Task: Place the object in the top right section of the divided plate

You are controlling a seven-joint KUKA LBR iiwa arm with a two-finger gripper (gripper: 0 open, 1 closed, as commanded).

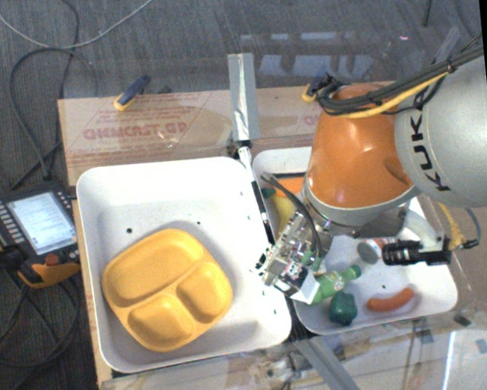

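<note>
Camera view: the gripper [290, 263] is hanging over the right bin's [445, 298] left edge; its opening cannot be told. The plate [167, 289] is lying well left of it, a green bottle [337, 279] just right.

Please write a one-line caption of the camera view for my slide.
KUKA arm's gripper low over toy foods in the right white bin; yellow three-section divided plate lies in the left white bin.

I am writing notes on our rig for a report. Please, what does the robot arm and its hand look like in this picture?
The arm is light grey and rounded, with a wide glossy orange band and black "KUKA" letters on its side. Yellow and black cables run over the top of it. The hand is a small metal and black assembly with fine wiring, and a white tag hangs below it.
</note>
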